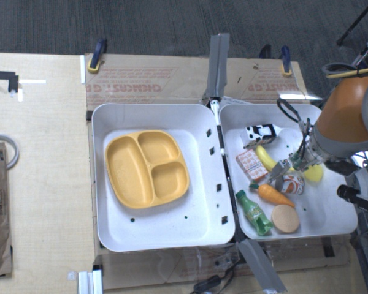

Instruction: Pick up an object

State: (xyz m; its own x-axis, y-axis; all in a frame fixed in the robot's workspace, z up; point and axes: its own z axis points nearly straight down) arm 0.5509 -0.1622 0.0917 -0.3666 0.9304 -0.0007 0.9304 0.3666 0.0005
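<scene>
Camera view shows the two-finger gripper (286,168) low in the right white bin (331,225), its state impossible to tell, above a small can (294,184) beside the orange carrot (275,193) and yellow banana (265,157).

arm (346,112): showing a broad, rounded orange band above a grey wrist
cable: running as a thin black loop beside the wrist
gripper (286,168): showing slim grey metal fingers

Robot lab: clamped bench (37,133), twin bins (104,182).
</scene>
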